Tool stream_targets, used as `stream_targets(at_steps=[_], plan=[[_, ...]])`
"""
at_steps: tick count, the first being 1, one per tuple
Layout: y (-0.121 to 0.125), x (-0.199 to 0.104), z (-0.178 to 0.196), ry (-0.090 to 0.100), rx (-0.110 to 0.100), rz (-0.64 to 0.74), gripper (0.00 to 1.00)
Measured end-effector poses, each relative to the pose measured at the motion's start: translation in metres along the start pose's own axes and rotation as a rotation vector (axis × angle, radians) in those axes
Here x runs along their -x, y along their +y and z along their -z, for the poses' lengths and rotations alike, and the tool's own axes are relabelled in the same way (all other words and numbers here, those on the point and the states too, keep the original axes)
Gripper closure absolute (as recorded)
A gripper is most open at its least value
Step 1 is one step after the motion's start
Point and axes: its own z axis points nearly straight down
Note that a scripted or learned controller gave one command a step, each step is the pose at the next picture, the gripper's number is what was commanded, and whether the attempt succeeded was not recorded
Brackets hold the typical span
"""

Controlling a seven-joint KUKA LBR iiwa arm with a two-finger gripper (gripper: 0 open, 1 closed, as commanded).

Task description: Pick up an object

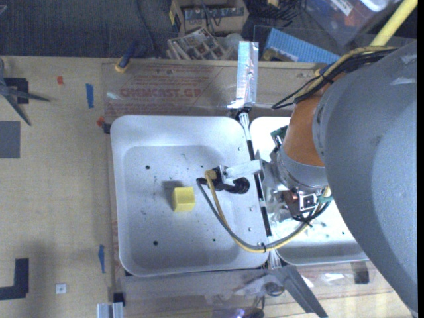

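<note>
Nearest, pale wooden counter (53,244) with a short blue mark or two; next, the front rim of the left bin (192,269), shallow, white, floor flecked with a few dark specks; on that floor, somewhat left of the middle, the yellow block (183,199), lying flat, alone, well apart from every wall; looks small, square-edged and matte; probably light, and likely foam or painted wood, though cannot tell which from here; if foam, would give a little under a squeeze, if wood, none; either way unlikely to slip or break; best taken from straight above, across two opposite side faces, centred and low on the block so as not to tip it; plenty of open floor on all sides for a clean descent; could skid on the smooth bin floor if nudged on one side first; to the right, over the seam between the two bins, the tool (291,203), well apart from the block and not touching it; mostly hidden beneath the wrist, so cannot tell whether apart or together; nothing seen held; beyond, the right bin (264,128), brightly lit, largely covered by the grey arm (377,177) and its orange band (305,134); farthest, past the bins, more counter and then a clutter of boxes and cables.
</note>
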Motion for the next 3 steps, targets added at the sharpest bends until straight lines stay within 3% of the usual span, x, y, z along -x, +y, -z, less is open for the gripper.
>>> stream_targets(at_steps=[1,2,3], plan=[[0.002,-0.001,0.008,-0.002,0.001,-0.005,1.00],[0.003,-0.083,0.014,0.004,0.003,-0.003,1.00],[0.024,-0.036,0.012,-0.002,0.000,0.006,1.00]])
